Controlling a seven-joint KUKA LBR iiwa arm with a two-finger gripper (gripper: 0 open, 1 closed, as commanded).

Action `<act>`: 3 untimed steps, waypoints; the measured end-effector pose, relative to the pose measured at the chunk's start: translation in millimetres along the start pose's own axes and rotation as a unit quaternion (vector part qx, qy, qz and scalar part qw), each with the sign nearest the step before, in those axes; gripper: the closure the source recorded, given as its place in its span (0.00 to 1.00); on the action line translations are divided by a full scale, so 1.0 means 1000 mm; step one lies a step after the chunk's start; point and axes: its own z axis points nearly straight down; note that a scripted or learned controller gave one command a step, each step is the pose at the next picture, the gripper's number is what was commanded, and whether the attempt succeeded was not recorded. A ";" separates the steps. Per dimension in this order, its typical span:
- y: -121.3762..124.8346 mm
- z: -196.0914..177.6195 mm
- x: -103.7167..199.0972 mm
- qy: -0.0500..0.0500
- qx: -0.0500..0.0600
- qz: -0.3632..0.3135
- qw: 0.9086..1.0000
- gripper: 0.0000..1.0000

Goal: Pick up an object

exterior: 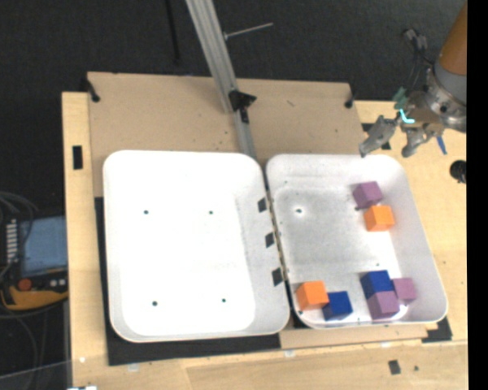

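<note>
In the right bin (pixel 419 242), a purple block (pixel 367 192) sits touching an orange block (pixel 380 217), both at about seven o'clock from my claw (pixel 394 140). My claw hangs above the bin's upper rim, fingers apart, holding nothing.

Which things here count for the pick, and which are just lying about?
For the pick: gripper, open above the right bin's far rim; purple, orange and blue blocks in it.
Lying about: left bin; handheld controller; metal pole.
</note>
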 end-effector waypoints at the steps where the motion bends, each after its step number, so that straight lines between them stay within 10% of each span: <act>1: 0.000 -0.003 -0.001 -0.002 -0.002 -0.001 1.000 0.00; 3: 0.000 0.100 -0.006 -0.001 0.000 0.001 1.000 0.00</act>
